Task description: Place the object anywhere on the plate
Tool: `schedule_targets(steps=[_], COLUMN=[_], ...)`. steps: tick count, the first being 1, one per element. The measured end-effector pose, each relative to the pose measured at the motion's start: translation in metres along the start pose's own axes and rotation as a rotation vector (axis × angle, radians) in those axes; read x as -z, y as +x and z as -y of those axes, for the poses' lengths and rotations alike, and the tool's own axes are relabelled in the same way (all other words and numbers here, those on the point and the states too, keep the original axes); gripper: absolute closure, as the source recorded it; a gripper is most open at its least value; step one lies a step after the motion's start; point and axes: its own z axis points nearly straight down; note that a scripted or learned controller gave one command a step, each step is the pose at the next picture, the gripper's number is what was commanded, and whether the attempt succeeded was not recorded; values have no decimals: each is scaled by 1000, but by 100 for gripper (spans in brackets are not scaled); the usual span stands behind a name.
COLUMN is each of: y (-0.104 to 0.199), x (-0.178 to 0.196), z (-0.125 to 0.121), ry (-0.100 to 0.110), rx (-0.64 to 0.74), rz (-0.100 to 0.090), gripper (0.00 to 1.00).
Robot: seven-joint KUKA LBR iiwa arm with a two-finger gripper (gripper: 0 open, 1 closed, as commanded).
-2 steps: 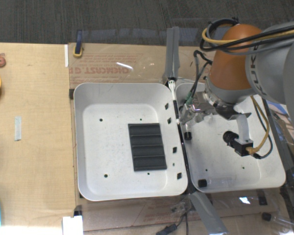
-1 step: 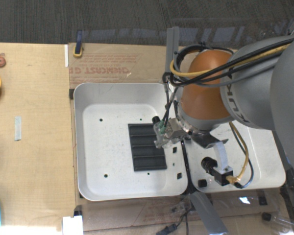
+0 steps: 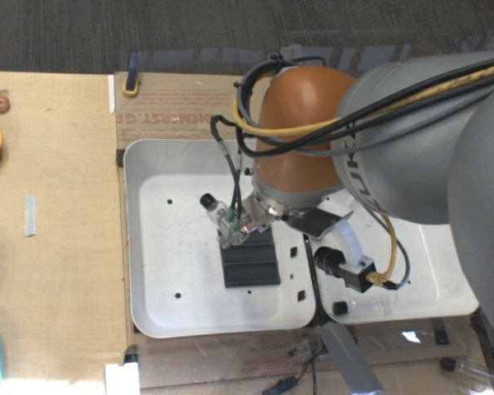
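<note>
Black ribbed object (image 3: 250,265) flat in left bin (image 3: 148,245)

**Bench layout**

Two bins sit side by side: the left bin (image 3: 148,245) and, touching it on the right, the right bin (image 3: 445,286). A ridged block (image 3: 251,266) lies in the left bin near its right wall. The arm (image 3: 412,138) reaches over the right bin, its gripper (image 3: 235,225) just above the block's upper left corner. A wooden board (image 3: 49,220) lies left of the bins.
</note>
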Motion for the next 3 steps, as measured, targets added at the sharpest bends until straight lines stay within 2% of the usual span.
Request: schedule_targets(steps=[1, 2, 3], y=[-15, 9, 8], x=[10, 30, 31], z=[-38, -62, -62], ry=[-2, -3, -3], rx=[230, 795, 794], rz=[1, 1, 1], gripper=[100, 100, 0])
